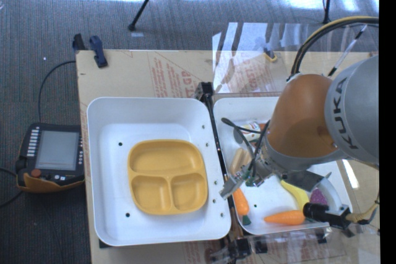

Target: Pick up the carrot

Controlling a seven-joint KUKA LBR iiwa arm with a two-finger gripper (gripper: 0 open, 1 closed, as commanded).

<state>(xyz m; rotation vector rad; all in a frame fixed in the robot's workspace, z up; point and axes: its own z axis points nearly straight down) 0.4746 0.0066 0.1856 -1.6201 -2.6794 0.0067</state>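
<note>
Gripper (233, 185): jaw state cannot be told; near right bin's (270, 227) left wall. Carrot (241, 201): just below it, long axis toward the bin's front edge.

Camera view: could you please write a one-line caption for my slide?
KUKA arm's tool hovers by a small carrot in the right bin; yellow divided plate in the left bin.

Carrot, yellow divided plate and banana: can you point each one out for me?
carrot (284, 217), camera view, middle of its orange body.
yellow divided plate (167, 161), camera view, rim between compartments.
banana (296, 194), camera view, middle of its curved body.
</note>
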